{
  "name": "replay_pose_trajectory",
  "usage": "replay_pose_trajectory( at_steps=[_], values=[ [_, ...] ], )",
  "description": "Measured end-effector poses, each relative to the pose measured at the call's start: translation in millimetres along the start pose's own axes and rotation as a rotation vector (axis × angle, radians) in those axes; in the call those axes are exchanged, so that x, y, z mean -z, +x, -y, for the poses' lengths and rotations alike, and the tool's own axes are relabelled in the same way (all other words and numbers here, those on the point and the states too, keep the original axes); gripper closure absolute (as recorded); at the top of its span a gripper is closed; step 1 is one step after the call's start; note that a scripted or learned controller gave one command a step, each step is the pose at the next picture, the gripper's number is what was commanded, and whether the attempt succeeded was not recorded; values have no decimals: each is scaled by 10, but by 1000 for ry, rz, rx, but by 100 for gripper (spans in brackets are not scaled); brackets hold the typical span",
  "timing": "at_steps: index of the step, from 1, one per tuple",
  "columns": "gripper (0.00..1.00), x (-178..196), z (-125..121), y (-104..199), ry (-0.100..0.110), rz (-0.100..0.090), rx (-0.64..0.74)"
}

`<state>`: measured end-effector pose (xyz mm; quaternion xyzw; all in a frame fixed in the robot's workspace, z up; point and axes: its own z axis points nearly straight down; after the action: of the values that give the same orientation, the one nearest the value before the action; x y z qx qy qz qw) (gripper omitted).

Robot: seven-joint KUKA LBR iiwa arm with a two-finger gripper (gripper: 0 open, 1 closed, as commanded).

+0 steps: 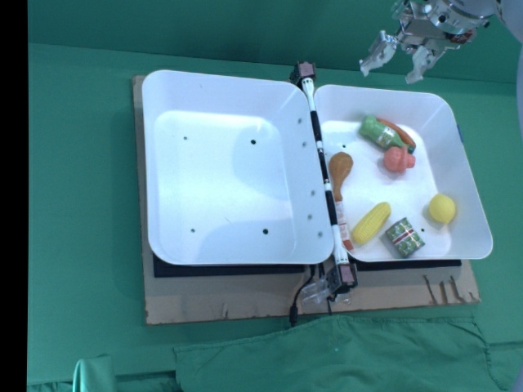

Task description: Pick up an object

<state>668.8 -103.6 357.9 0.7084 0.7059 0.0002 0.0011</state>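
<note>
- The gripper [397, 61] hangs above the far rim of the right bin [468, 178], its fingers spread apart and holding nothing.
- In that bin lie a corn cob [371, 223], a lemon [442, 208] and a green bottle [382, 133] (all well apart from the fingers).

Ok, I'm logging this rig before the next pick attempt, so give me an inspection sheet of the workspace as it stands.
Surface: green cloth over the bench, cardboard sheet under the bins.
Job's things: right bin holds a green bottle, carrot, red toy, drumstick, corn cob, can and lemon.
Clutter: left bin, nothing seen inside.
Grippers: gripper open, holding nothing, above the right bin's far rim.
Cables: black cable at the divider's near end.
Surroundings: folded green cloth in front.
</note>
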Motion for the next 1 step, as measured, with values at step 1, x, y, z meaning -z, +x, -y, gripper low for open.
replay_pose_trajectory(
  at_steps=[1],
  values=[
    [0, 0, 0, 0, 0, 0, 0]
  ],
)
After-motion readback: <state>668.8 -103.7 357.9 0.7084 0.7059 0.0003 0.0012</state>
